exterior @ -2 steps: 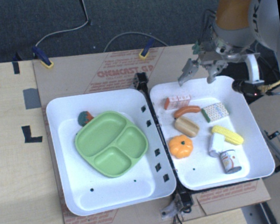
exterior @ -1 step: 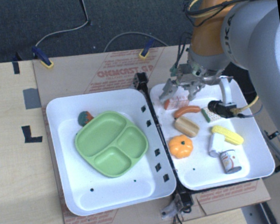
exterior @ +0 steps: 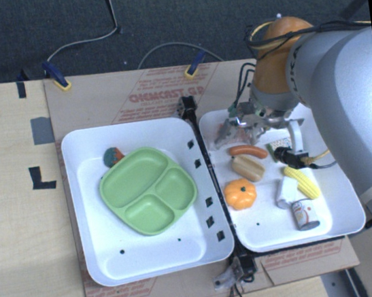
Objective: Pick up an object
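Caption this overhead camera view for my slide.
Gripper over the right bin near a hot dog; green plate in the left bin.

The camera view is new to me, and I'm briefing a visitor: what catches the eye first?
The grey arm fills the right side, its gripper low over the right bin's far end. Below it lie a hot dog, an orange pumpkin and yellow corn. A green divided plate sits in the left bin.
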Controlling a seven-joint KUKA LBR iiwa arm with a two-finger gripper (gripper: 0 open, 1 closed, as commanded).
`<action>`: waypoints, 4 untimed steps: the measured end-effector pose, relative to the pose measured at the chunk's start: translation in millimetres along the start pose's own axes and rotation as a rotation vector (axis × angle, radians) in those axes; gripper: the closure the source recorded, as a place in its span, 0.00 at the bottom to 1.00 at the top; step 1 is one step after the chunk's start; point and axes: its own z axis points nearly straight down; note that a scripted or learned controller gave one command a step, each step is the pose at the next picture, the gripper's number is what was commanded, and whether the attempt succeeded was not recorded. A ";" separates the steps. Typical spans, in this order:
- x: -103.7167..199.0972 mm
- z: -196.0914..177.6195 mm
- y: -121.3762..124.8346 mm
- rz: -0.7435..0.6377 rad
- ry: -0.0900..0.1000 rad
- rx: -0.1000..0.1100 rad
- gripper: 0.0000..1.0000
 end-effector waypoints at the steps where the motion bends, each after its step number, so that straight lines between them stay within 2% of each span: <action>1: 8.4 5.6 -10.8 -0.001 -0.001 -0.006 0.00; 2: 8.3 -4.6 -10.5 -0.001 -0.002 -0.006 1.00; 3: 8.3 -4.6 -10.5 -0.001 -0.002 -0.006 0.00; 4: 7.4 5.4 -22.5 -0.001 0.000 -0.006 0.00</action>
